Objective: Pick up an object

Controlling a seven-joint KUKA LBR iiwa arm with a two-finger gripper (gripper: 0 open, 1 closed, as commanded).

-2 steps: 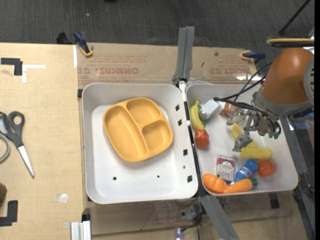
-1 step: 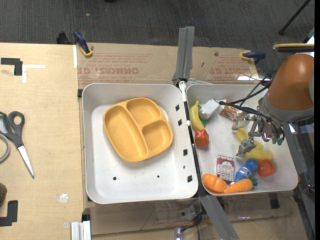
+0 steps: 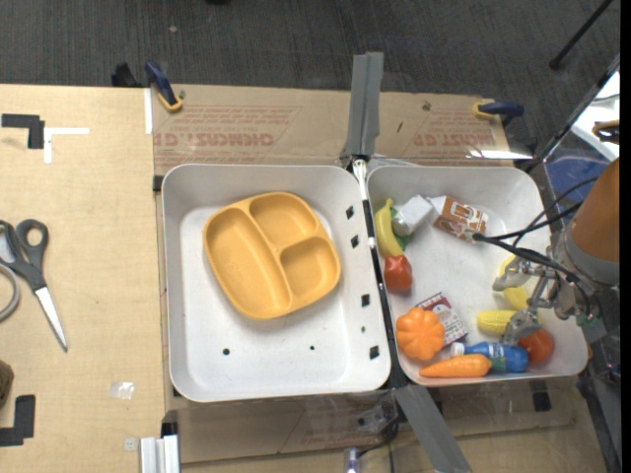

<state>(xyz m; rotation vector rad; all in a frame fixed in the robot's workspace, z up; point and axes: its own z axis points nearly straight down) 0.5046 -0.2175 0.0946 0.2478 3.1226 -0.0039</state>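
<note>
My gripper (image 3: 525, 296) hangs low over the right side of the right bin (image 3: 463, 180), reaching in from the right. Just left of it lies a yellow corn cob (image 3: 496, 321), and a small yellow piece (image 3: 508, 265) shows at its upper edge. A red tomato (image 3: 537, 346) sits right below it. Along the bin's front lie a blue bottle (image 3: 498, 354), a carrot (image 3: 455, 367) and an orange pumpkin (image 3: 421, 333). Nothing is seen lifted off the bin floor.
The right bin also holds a banana (image 3: 385, 231), a white block (image 3: 414, 212), a brown packet (image 3: 460, 219), a red pepper (image 3: 397, 272) and a small printed pack (image 3: 443, 313). In the left bin (image 3: 197, 363) sits a yellow divided plate (image 3: 271, 254). Scissors (image 3: 37, 274) lie on the bench at left.
</note>
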